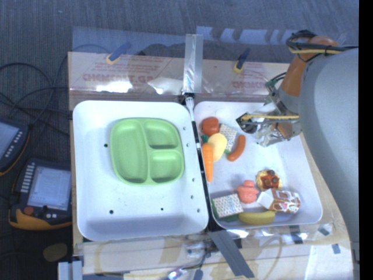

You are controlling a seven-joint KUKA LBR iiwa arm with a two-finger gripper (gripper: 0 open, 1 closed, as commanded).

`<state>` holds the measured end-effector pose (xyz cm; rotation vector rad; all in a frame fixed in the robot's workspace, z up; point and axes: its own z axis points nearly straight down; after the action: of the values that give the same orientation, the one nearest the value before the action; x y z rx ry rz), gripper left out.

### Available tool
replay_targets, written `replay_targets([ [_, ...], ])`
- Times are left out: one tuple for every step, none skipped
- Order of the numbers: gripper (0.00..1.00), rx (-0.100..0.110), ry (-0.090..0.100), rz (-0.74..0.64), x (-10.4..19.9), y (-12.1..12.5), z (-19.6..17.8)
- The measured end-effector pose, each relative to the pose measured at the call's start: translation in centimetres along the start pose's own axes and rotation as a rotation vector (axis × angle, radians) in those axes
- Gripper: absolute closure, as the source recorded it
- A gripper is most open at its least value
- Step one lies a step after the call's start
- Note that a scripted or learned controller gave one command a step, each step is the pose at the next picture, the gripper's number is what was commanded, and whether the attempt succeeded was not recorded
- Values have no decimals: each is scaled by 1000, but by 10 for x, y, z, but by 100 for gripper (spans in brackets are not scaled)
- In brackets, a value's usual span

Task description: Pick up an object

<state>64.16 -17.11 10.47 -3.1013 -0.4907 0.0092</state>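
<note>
Pincer point(252, 120) sits low over the upper part of the right bin point(309, 174), reaching in from the arm side; its dark tip points toward the toy food, but whether it is spread or pressed together cannot be told from this slant, and nothing is visibly caught in it. Judged from that, the pick is not yet done: every candidate lies loose in the bin. Nearest, just beyond the tip: a red tomato point(210, 125), a checked packet point(228, 134), a sausage point(236, 148), a yellow pear point(217, 147) and a carrot point(207, 162) along the dividing wall. Farther off, toward the bin's near edge: a pink piece point(247, 192), a small pastry point(268, 179), a printed carton point(282, 202), a banana point(256, 217). Beyond the divider, the left bin point(93, 203) holds a green divided plate point(147, 150). Bins rest on a cardboard-topped bench point(87, 74) with clear sheeting; dark carpet point(35, 28), cables and a pendant point(41, 194) lie farthest away.
</note>
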Motion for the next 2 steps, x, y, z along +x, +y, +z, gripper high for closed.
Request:
replay_targets([
  [100,-1,2,104,13,-26,-32],
  [100,0,2,96,50,-93,-78],
])
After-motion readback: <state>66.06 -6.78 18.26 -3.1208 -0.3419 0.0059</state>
